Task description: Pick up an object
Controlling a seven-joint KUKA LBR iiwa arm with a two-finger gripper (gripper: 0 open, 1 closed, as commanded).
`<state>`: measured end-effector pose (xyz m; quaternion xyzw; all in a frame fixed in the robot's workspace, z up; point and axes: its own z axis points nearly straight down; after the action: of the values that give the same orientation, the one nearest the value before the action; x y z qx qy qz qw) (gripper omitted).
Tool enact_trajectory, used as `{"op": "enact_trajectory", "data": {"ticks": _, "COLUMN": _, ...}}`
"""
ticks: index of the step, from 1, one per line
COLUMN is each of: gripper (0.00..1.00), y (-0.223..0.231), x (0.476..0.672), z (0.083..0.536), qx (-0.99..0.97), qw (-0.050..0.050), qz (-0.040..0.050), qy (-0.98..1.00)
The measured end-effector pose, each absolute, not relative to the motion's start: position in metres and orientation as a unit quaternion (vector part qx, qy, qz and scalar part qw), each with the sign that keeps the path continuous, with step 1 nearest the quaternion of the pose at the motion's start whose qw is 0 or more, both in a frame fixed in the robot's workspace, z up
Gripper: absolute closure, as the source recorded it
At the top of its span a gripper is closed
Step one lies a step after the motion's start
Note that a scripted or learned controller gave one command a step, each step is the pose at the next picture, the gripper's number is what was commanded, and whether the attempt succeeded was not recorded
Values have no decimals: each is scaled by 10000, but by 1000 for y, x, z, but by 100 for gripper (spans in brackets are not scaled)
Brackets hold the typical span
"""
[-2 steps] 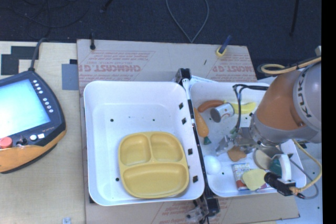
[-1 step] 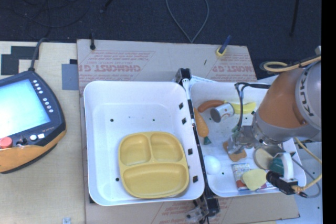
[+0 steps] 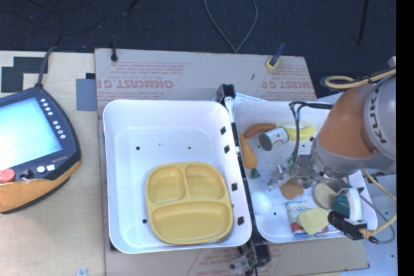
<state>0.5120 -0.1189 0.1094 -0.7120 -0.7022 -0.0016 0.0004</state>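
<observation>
Right, arm [image 3: 352, 126] enters from the right of the frame, over the right bin [image 3: 275, 233]. Gripper [image 3: 289, 172] sits low in that bin's middle; can't tell the jaw state, too cluttered. Objects in the right bin: orange piece [image 3: 259, 129] and yellow piece [image 3: 301, 134] at top, brown lump [image 3: 292, 189] just beside the gripper, white ball [image 3: 262, 203] lower left. Left bin [image 3: 123, 139] holds a yellow divided tray [image 3: 189, 201].

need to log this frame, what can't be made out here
- gripper, camera view: finger state lost in glare and clutter.
- right bin: right part hidden under the arm.
- small brown object: too small to identify.
</observation>
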Motion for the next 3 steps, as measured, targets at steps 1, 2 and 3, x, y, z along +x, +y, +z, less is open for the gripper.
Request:
{"op": "enact_trajectory", "data": {"ticks": 1, "gripper": 0, "y": -128, "x": 535, "z": 88, "qx": -7082, "qw": 18, "qz": 1, "qy": -7060}}
{"op": "enact_trajectory", "data": {"ticks": 2, "gripper": 0, "y": -128, "x": 525, "z": 89, "qx": -7077, "qw": -4, "qz": -7, "qy": -7065}}
{"op": "enact_trajectory", "data": {"ticks": 3, "gripper": 100, "y": -128, "x": 525, "z": 99, "qx": -7081, "qw": 17, "qz": -8, "qy": -7061}}
